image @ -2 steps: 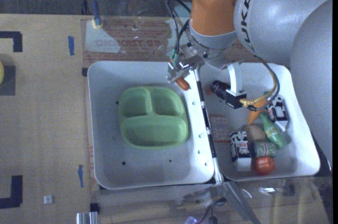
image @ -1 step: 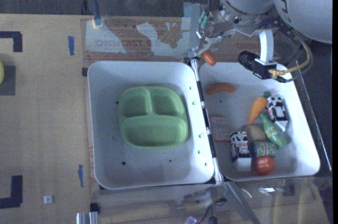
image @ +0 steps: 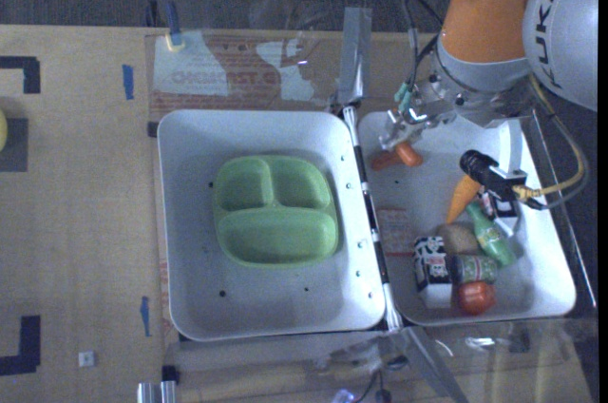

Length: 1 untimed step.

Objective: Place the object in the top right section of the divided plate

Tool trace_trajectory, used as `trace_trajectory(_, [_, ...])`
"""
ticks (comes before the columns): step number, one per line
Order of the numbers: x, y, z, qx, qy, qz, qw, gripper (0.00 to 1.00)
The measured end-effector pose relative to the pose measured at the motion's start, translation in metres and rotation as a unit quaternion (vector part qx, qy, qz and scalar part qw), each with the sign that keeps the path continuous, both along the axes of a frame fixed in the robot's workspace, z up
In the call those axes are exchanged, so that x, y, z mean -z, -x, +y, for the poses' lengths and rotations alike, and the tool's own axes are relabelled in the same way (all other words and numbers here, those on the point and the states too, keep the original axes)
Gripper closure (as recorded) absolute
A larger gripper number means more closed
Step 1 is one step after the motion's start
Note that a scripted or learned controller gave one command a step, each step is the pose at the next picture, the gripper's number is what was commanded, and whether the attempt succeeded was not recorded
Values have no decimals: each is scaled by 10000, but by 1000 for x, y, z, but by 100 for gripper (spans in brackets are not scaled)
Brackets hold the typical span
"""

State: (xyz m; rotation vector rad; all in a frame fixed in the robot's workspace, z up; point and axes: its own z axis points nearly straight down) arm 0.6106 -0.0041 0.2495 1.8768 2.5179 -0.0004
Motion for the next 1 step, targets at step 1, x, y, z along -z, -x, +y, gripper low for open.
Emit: trace_trajectory(1, [-11, -1, 0, 4, -2, -24, 10000, 100])
